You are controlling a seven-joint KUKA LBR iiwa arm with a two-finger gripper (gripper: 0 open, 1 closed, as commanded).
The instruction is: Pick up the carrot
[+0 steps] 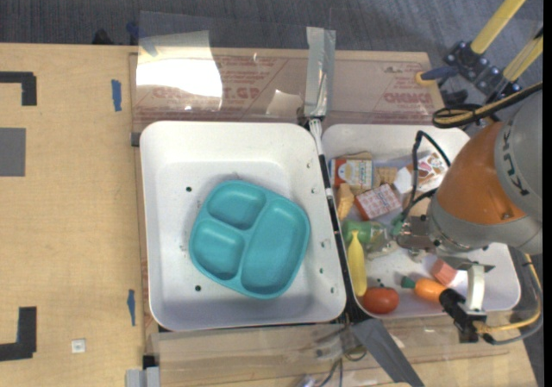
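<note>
The carrot (428, 290) is a short orange piece lying near the front wall of the right bin (504, 290), just right of a red tomato (380, 299). My gripper (412, 239) hangs over the middle of that bin, below the orange wrist band, a little behind and to the left of the carrot. It sits above a green item (366, 234). The carrot lies free on the bin floor, apart from the gripper.
The right bin also holds a yellow banana-like piece (354, 260), a pink piece (442, 272) and several small food boxes (378, 201) at the back. A teal divided plate (250, 239) lies in the left bin (172, 161).
</note>
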